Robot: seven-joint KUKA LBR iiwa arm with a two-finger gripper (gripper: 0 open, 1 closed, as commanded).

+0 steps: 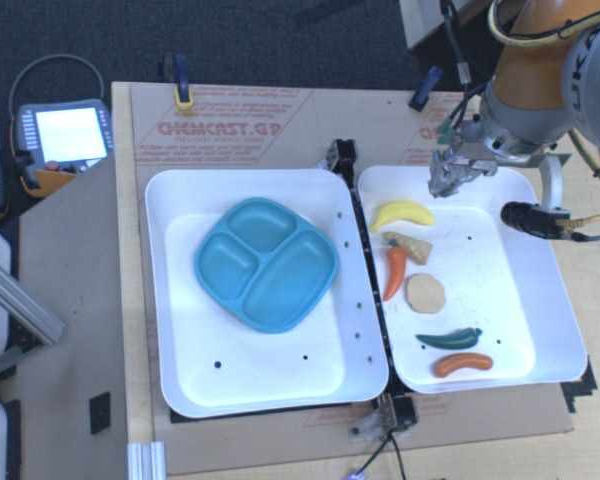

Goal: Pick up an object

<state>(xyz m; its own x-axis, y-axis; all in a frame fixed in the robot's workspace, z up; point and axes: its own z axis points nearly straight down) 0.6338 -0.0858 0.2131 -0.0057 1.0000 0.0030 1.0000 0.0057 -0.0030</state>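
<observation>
The right bin (520, 298) holds a yellow banana (402, 214) at its far left. Just below the banana lie a tan cracker-like piece (412, 248), an orange carrot (394, 273) and a round tan cookie (425, 293). Near the front rest a dark green pepper (450, 339) and an orange-red sausage (463, 364). My gripper (448, 182) hangs over the far edge of the right bin, up and to the right of the banana, with nothing seen between its fingers.
The left bin (180, 348) carries a blue divided plate (268, 264). A black clamp (341, 154) sits at the far end of the seam between the bins. The cardboard bench top (240, 123) stretches behind both bins.
</observation>
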